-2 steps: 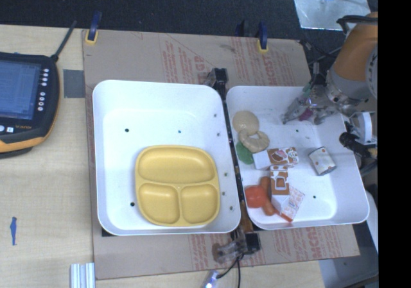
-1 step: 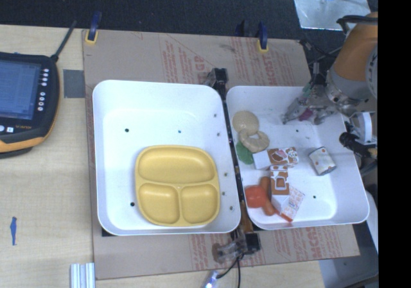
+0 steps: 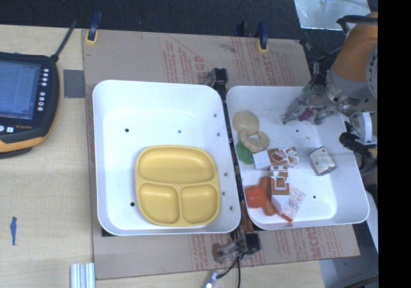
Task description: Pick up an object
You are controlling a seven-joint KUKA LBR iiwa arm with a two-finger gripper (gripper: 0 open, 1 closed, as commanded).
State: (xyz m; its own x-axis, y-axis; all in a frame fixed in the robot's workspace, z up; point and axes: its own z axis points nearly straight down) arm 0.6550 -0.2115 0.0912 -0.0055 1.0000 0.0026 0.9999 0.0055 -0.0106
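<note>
White shallow left bin point(image 3: 115, 107), holding yellow three-compartment plastic tray point(image 3: 178, 185). Right of it, second white bin point(image 3: 340, 206): gripper point(image 3: 303, 113) near far edge, fingers spread, holding nothing; small grey block point(image 3: 322, 160) nearer, apart.

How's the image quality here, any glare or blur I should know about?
Camera view: even, soft lighting, faint shadows; the white right bin looks bright but not blown out; the gripper is slightly soft and murky; small items by the yellow tray stay readable.
</note>
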